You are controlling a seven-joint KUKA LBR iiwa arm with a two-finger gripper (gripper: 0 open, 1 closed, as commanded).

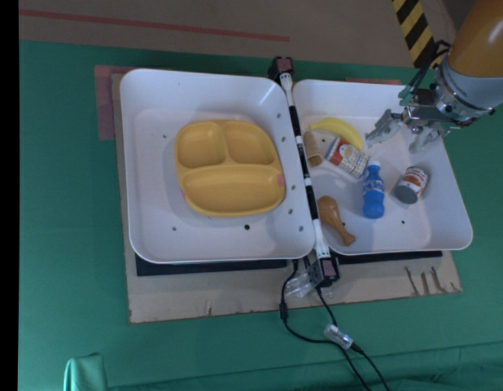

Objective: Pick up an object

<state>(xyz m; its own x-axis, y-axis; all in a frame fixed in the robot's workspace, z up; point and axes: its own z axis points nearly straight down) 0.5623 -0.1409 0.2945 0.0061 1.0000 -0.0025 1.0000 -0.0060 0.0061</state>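
The gripper [404, 130] hangs released, fingers spread, holding nothing, over the far part of the right bin [447, 218]. Below it lie a banana [336, 129], a small carton [347, 158], a blue bottle [373, 191], a can [410, 184] and a toy drumstick [335, 218]. The left bin [146, 177] holds a yellow divided plate [228, 168].

Tray [229, 168] in left bin [154, 96], bottle [373, 190] left of can [411, 184]
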